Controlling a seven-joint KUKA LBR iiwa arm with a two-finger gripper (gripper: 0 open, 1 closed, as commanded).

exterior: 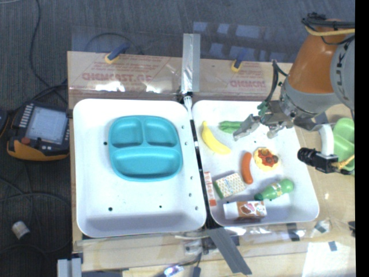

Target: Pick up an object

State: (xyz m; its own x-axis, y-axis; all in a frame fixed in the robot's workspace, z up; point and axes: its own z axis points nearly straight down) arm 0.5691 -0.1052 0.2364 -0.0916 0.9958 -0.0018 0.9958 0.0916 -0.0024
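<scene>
- Camera view gives you several candidates in the right bin (311,209); the one closest to the gripper (262,126) is the green vegetable (230,126), which lies just beyond the fingertips, towards the bin divider.
- You can see the fingers (247,127) spread apart with nothing between them, so nothing is held yet.
- The gripper hangs low over the far part of the right bin, tilted towards the green vegetable; I judge this as an approach to that piece.
- Just past the green vegetable you have the banana (214,138), lying close to the divider wall, so little room remains there for a finger.
- Nearer to you than the gripper lie the red sausage (247,167) and the small pizza piece (266,158), close beside each other; a descent there could touch both.
- Further towards the front rim sit the green bottle (275,190), the checkered box (229,184) and the brown carton (250,210), well apart from the hand.
- Open room is around the green vegetable, on its far side.
- The left bin (92,172) holds a blue divided plate (145,147), far from the gripper.
</scene>
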